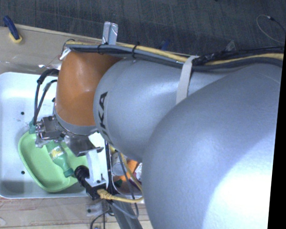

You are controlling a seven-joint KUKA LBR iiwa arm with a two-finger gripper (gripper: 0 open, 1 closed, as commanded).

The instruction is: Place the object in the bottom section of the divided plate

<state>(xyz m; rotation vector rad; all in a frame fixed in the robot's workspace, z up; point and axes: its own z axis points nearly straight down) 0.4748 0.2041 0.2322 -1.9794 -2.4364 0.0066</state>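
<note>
The big grey arm [200, 142] with its orange band [77, 87] reaches in from the right and covers most of the scene, hanging low over the left shallow white bin [4, 123]. A pale green plastic divided plate [40, 164] lies in the lower half of that bin, near its front wall; the arm's wrist hides the plate's right part, so its sections cannot be made out clearly. The tool [54, 146], a cluster of metal and white parts below the orange band, sits directly over the plate. Whether it is spread or pressed together cannot be told, as the wrist blocks the view. A small yellowish thing [56, 153] shows on the green plate just under the tool, beside a teal piece [67, 171]; it cannot be told if this is the object to be placed or whether anything is pinched. Black cables [42, 94] run down the band's left side. The wooden counter [34, 40] shows behind the bin, with a blue and yellow clamp [11, 28] at its far left corner.
</note>
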